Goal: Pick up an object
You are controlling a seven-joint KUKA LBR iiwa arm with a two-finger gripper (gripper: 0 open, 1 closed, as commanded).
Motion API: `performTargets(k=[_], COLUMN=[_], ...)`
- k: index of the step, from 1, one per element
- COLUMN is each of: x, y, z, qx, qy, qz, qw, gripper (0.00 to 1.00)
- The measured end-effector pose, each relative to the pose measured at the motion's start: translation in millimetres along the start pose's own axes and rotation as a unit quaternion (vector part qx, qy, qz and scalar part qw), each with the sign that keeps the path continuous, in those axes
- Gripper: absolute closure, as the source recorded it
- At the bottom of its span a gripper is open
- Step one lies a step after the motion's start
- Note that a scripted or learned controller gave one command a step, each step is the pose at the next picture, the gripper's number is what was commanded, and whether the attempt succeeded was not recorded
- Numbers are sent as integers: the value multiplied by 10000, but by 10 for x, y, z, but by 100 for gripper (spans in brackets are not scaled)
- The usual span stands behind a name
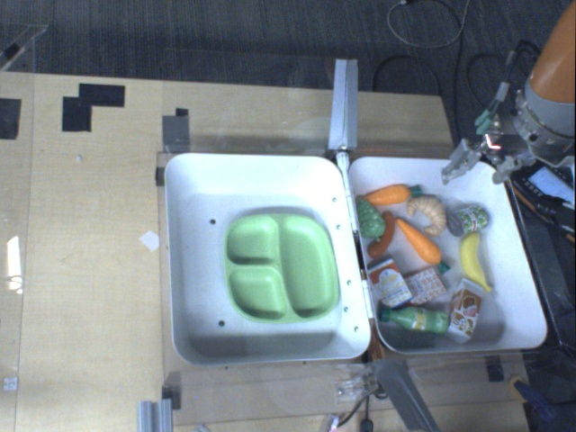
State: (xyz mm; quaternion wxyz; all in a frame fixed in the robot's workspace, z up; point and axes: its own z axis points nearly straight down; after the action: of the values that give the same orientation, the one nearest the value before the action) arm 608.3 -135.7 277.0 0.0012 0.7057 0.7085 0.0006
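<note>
Nearest the lens, at the bottom edge of the right bin (531, 327), lie a green bottle (416, 319) on its side and a small carton (464, 310) tipped against the wall, both well below and left of the gripper (479, 158). Just beyond them sit two printed packets, a small white pouch (392, 286) and a checked packet (427, 285), whose labels are too blurred to read. A banana (474, 260) lies along the bin's right side, below the gripper, and a small can (470, 218) rests beside its upper end. Two carrots lie in the pile: one carrot (419, 240) slanting through the middle, a second carrot (392, 194) farther back, left of the gripper. A pale croissant (427, 211) curls between them, and a green broccoli piece (370, 218) hugs the dividing wall with a reddish item half hidden under it that I cannot identify. Far to the gripper's left, the left bin (193, 187) holds a green divided tray (282, 264). The gripper hangs over the far right corner of the right bin, above the toys and touching none; its two fingers are spread wide with nothing between them. Behind it the grey wrist (545, 120) and orange band (553, 70) rise to the upper right, where the arm is cut off by the frame edge.
</note>
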Motion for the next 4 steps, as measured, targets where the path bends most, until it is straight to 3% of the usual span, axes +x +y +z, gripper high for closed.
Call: performTargets(k=[1,2,3,4], x=[-198,-111,-108,418], y=[-9,-56,-36,589], z=[1521,1763,1671,670], qx=[-121,-26,-45,-20], qy=[-25,-3,-7,-2], qz=[-925,-953,-951,-723], qw=[9956,9954,9955,9974], gripper=[0,0,100,100])
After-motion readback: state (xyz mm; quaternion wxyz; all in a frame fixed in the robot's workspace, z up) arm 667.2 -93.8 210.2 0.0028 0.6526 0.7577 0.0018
